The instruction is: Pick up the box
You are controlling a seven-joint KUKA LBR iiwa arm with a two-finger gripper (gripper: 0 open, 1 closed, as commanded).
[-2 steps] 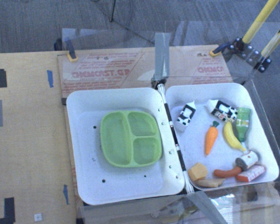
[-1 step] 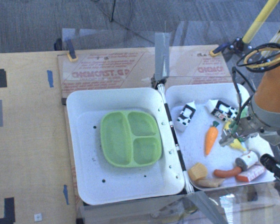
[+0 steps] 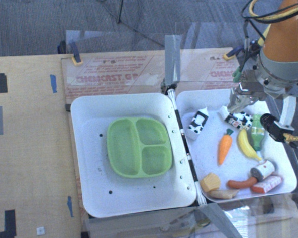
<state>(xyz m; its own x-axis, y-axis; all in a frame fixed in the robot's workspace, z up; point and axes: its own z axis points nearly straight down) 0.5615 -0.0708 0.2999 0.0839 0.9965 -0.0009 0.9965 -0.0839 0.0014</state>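
We see the gripper [image 3: 237, 107] low over the right bin [image 3: 289, 183], just above a cow-patterned box [image 3: 239, 119]; we cannot tell its state. Another such box [image 3: 196, 122] lies near the carrot [image 3: 224, 147].

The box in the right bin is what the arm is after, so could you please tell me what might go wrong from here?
1. The hand hangs over a black-and-white box lying close to the banana and a green item; it may nudge or catch those instead.
2. A second cow-patterned box stands by the bin's left wall, so the wrong box could be targeted.
3. The box by the hand lies tilted; it might slip out.
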